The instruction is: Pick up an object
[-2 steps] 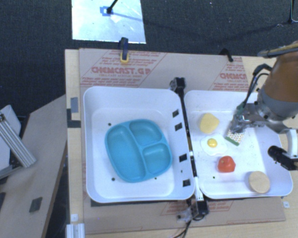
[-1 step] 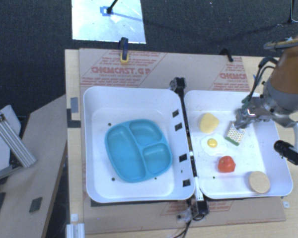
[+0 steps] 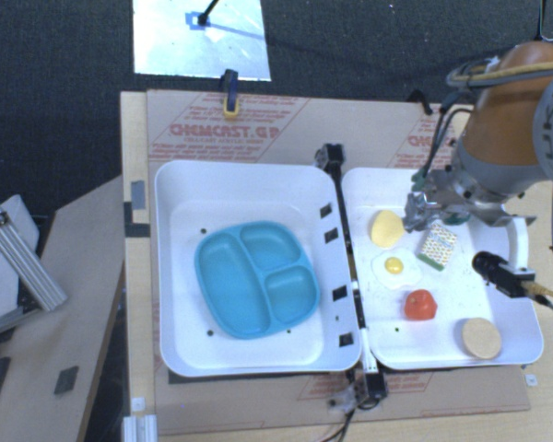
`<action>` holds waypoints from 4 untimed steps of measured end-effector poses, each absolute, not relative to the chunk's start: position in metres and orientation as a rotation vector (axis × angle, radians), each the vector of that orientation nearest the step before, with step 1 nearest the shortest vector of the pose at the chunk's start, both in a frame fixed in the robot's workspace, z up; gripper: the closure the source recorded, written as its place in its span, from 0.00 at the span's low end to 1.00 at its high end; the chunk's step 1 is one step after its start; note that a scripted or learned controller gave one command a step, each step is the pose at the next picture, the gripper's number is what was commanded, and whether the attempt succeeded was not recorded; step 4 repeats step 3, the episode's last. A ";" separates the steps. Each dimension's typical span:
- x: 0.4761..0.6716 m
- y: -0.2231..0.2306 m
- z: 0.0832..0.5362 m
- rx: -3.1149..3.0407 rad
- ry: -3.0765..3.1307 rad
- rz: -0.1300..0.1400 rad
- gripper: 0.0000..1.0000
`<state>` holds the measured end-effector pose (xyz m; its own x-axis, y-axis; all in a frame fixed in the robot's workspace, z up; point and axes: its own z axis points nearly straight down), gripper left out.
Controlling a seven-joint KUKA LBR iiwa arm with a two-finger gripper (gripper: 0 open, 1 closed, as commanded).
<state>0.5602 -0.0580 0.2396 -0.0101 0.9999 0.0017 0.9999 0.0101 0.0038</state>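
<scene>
Two white bins side by side on bench (image 3: 138,274). Left bin (image 3: 180,187) carries a blue divided tray (image 3: 256,277), lying flat, tilted slightly off the bin's axes. Right bin (image 3: 525,348) carries the loose pick candidates: yellow lemon-like piece (image 3: 385,228), fried-egg toy (image 3: 394,268), red tomato-like piece (image 3: 420,305), tan round disc (image 3: 481,338), and a small patterned green-edged block (image 3: 438,245).

Arm (image 3: 521,118) in from the right, wrist over the back half of right bin. Gripper (image 3: 422,212) low over the bin, just beside the yellow piece and close above the patterned block. Cannot tell gripper state: metal tip seen at a slant and partly blended into wrist hardware. Nothing visibly held.

Likely reason for the pose: descent onto the cluster at the back of the bin, yellow piece or patterned block as probable target. Cannot tell which. Both sit near each other and near the egg, so risk of nudging a neighbour on closing. Egg toy flat and thin, probably a poor grasp; rounded yellow and red pieces likely to roll or squirt out of a two-finger pinch unless centred. Disc and tomato well apart from gripper, unlikely targets from here.

Black cylindrical part (image 3: 498,275) with a cable at the bin's right side, probably arm hardware, not a pick object.

Task judged as not done: all items resting on bin floor.
</scene>
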 end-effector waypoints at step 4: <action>0.582 0.092 0.232 2.211 2.231 0.004 1.00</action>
